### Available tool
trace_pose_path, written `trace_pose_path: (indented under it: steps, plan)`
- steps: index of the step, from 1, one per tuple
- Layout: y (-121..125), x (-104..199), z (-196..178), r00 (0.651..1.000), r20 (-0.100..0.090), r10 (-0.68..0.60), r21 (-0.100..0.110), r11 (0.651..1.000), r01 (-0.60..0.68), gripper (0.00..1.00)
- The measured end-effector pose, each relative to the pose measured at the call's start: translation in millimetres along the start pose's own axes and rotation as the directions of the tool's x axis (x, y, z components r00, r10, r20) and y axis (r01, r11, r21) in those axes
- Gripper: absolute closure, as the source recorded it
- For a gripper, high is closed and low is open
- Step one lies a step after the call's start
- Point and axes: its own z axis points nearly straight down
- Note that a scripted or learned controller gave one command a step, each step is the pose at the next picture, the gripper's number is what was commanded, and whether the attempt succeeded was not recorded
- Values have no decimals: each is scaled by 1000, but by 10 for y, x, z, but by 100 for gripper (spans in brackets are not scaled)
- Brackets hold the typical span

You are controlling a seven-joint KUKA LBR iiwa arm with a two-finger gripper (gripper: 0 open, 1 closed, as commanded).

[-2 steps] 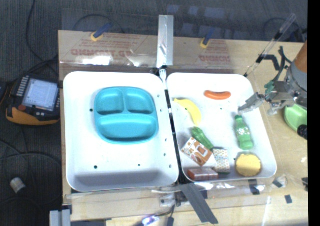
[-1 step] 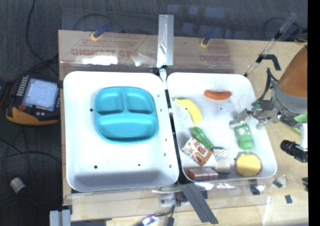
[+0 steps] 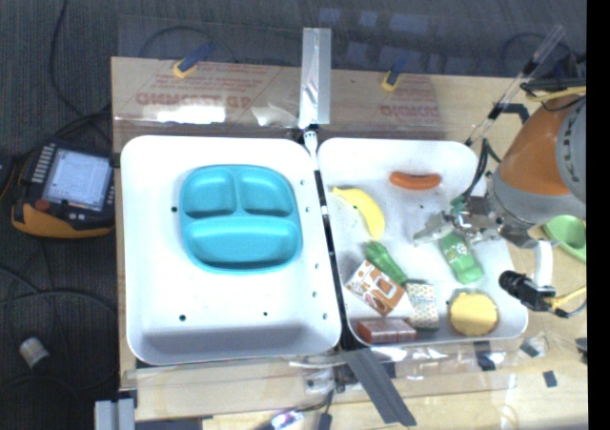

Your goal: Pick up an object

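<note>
1. The grey arm with the orange band [image 3: 534, 156] reaches in from the right and is cut off at the frame edge.
2. Its metal two-finger gripper [image 3: 456, 224] hangs low in the right white bin [image 3: 457, 153]; whether the fingers are apart or together I cannot tell.
3. Just below the gripper lies a green plastic bottle [image 3: 462, 259], its upper end partly covered by it; contact is unclear.
4. Nearby lie a yellow banana [image 3: 365, 210], an orange-red sausage [image 3: 416, 180], a green pickle-like piece [image 3: 385, 263], an orange-and-white packet [image 3: 376, 287] and a yellow lemon [image 3: 473, 314].
5. The left white bin [image 3: 152, 304] holds a blue divided tray [image 3: 240, 216].
</note>
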Motion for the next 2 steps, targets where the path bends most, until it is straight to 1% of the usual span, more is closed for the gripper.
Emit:
trace_pose_path:
  steps: [1,2]
  plan:
    - [-11,-11,-74,1000,4,0,3,1000,-1,100]
    - [-333,479,-1125,999,11,-42,5,999,42,100]
